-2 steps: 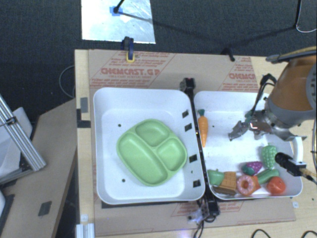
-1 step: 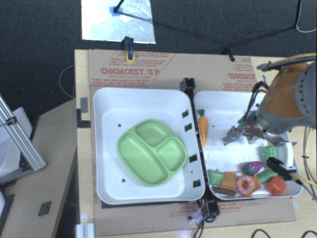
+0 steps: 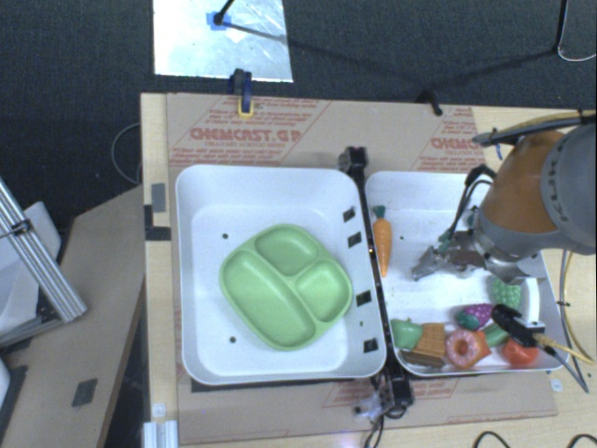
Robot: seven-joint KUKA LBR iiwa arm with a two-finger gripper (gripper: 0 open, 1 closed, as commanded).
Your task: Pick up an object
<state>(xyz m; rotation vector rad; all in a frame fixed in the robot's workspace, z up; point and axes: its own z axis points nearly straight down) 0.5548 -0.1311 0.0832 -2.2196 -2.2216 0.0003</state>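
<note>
Bench bins (image 3: pixel 280 180) | gripper (image 3: pixel 431 264) fingertips blurred | toys (image 3: pixel 466 339) part-hidden by arm

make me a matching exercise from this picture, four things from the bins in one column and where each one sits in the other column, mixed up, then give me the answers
Things:
1. green divided plate
2. carrot
3. pink donut
4. gripper

Places:
A. against the left wall of the right bin
B. over the middle of the right bin's floor
C. lying in the left bin
D. among the toy food along the near edge of the right bin

Pairs: 1-C, 2-A, 3-D, 4-B
</note>
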